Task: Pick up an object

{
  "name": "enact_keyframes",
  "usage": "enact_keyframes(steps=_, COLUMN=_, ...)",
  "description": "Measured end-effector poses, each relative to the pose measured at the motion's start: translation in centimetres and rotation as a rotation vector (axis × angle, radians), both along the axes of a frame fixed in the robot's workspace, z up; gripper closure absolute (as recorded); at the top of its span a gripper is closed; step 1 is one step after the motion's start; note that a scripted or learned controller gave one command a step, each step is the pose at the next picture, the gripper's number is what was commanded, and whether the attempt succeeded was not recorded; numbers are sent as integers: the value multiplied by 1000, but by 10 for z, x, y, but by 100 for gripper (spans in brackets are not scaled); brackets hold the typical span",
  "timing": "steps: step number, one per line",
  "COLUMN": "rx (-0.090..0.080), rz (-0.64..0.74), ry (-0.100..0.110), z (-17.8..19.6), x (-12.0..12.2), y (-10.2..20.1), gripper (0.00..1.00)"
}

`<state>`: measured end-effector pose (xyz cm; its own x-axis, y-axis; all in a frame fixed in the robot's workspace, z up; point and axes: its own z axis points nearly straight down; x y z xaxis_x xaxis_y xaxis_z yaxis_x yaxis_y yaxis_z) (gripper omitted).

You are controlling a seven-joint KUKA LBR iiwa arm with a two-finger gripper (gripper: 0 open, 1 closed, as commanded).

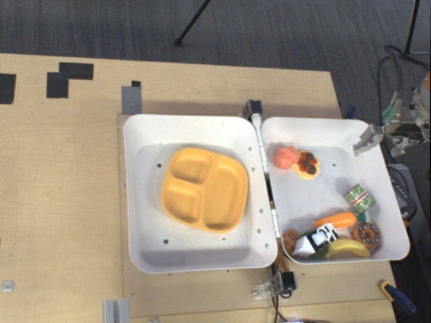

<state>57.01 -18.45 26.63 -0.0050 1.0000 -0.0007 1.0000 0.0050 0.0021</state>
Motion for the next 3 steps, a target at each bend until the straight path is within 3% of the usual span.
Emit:
enact_keyframes(steps=1, rx=1, rz=99, ry=4, z=-165, x=-66, y=-18, gripper=0)
enact_keyframes(steps=2, rx=-3, rz=262, ry=-5, z=-178, x=-10, y=5, gripper=0)
enact_keyframes(steps=3, rx=-2, rz=264, ry=-11, z=-167, x=-8, y=6, gripper=100)
